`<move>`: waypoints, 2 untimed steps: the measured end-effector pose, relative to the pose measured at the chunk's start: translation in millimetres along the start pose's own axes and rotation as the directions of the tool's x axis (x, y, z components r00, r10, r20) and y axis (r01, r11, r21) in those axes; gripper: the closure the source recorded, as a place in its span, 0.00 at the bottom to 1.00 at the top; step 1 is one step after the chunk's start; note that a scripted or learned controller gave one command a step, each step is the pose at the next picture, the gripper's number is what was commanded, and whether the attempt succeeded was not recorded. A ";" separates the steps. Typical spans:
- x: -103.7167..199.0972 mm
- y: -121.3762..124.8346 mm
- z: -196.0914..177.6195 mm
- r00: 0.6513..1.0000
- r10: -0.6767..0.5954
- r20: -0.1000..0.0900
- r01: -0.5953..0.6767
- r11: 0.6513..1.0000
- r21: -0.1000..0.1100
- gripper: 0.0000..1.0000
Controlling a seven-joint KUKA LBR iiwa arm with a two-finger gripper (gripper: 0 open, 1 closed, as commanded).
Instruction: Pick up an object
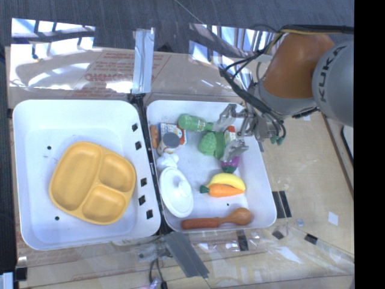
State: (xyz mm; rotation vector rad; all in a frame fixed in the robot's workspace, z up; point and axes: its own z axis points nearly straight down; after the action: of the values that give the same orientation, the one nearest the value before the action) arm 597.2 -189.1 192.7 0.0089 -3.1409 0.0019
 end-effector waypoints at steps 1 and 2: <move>-34.6 -5.7 104.0 0.999 -0.048 -0.012 0.048 0.999 -0.003 0.00; -39.7 -3.6 88.9 0.998 -0.056 0.003 0.056 0.998 -0.001 1.00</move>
State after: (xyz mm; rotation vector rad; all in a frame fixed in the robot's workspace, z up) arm 636.9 -192.6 103.7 0.0963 -3.1419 0.0007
